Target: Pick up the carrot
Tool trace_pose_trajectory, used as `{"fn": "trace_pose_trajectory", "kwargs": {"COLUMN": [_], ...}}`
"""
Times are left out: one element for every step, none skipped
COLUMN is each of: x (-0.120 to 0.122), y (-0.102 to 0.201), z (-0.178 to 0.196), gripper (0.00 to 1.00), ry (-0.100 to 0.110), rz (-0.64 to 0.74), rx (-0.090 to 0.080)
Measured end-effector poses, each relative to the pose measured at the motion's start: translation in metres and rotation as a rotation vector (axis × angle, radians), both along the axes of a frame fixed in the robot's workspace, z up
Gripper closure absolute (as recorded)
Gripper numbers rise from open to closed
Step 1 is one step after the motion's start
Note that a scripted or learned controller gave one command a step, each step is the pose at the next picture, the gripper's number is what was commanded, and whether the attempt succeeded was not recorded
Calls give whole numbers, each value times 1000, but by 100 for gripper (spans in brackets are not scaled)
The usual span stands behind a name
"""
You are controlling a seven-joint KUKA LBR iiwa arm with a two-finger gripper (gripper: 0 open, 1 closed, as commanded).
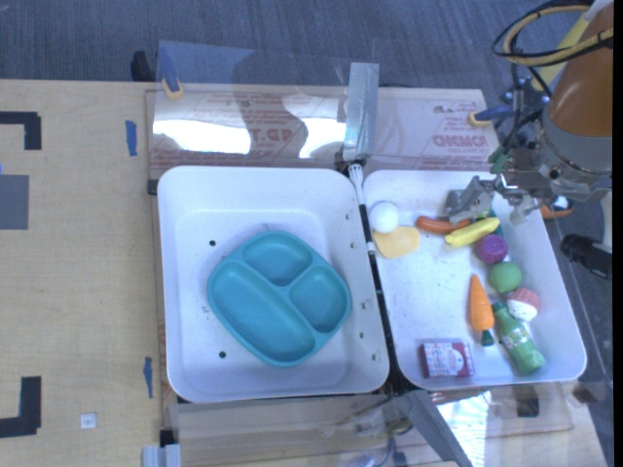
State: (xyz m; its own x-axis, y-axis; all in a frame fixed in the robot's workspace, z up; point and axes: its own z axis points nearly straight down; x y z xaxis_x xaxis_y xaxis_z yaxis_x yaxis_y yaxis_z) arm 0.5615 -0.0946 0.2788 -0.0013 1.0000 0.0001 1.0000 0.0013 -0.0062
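Carrot [479, 304] lies in full sight; hand [474, 200] grip state unclear.

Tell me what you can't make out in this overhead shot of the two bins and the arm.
- Arm: cut off by the camera view's right edge.
- Gripper: too small and cluttered to tell how the jaws stand.
- Red item behind the banana: partly covered, so its kind is unclear.
- Red box: label print too small to read.
- Carrot: its lower tip meets the green bottle; contact unclear.
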Motion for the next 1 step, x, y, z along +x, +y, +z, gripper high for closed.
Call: {"fn": "trace_pose_trajectory", "kwargs": {"x": [-82], "y": [-34], "z": [-104], "gripper": [0], "ry": [1], "rz": [324], "rx": [4]}}
